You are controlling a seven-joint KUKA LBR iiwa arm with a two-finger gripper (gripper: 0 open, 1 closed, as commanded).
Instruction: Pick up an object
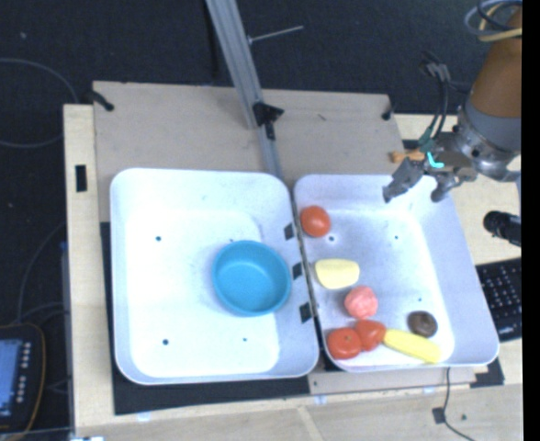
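Your nearest target, the orange-red ball [315, 220], sits in the right bin [467, 283] near its far left corner, other small objects lying toward the near edge. The gripper [421, 185] hovers at the far right corner, fingers spread and empty, well apart. You're at the approach step: next, move over an object and descend.

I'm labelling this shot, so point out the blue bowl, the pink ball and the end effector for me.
blue bowl [250, 277]: camera view, on the middle of its inside.
pink ball [361, 301]: camera view, on its centre.
end effector [422, 189]: camera view, midway between its two fingertips.
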